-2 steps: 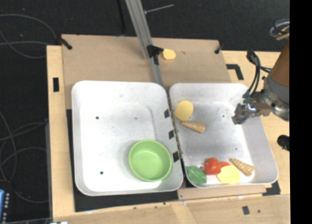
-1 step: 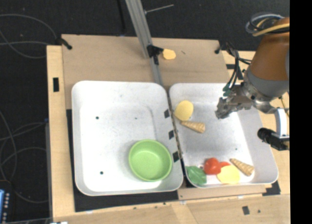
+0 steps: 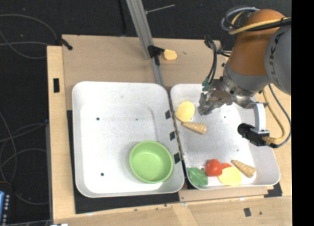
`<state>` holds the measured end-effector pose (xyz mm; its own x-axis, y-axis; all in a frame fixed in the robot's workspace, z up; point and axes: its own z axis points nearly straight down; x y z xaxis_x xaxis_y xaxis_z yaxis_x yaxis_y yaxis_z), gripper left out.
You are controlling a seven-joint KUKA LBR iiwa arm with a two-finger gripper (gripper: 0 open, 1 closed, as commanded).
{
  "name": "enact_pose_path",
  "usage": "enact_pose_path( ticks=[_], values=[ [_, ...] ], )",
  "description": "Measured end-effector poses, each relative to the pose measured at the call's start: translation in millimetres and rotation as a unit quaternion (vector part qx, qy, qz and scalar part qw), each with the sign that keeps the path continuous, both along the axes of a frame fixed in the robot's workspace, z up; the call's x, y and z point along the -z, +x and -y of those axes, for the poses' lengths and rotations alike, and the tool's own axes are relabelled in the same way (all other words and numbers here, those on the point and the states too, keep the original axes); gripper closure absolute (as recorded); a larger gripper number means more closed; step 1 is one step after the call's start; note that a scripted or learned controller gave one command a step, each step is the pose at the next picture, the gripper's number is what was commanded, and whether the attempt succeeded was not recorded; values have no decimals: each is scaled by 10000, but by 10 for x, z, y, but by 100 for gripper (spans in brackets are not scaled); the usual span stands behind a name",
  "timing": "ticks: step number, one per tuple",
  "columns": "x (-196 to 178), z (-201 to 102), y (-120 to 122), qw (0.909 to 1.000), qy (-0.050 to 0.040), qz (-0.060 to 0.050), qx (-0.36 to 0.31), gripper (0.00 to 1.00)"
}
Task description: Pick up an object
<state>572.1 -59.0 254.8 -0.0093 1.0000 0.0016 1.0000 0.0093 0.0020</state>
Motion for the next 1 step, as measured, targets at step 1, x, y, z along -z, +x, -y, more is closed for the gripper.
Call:
enact_pose_path(
  ticks=[1],
  values=[
    [108, -512, 169, 10000, -11, -2, 14, 100]
  ],
)
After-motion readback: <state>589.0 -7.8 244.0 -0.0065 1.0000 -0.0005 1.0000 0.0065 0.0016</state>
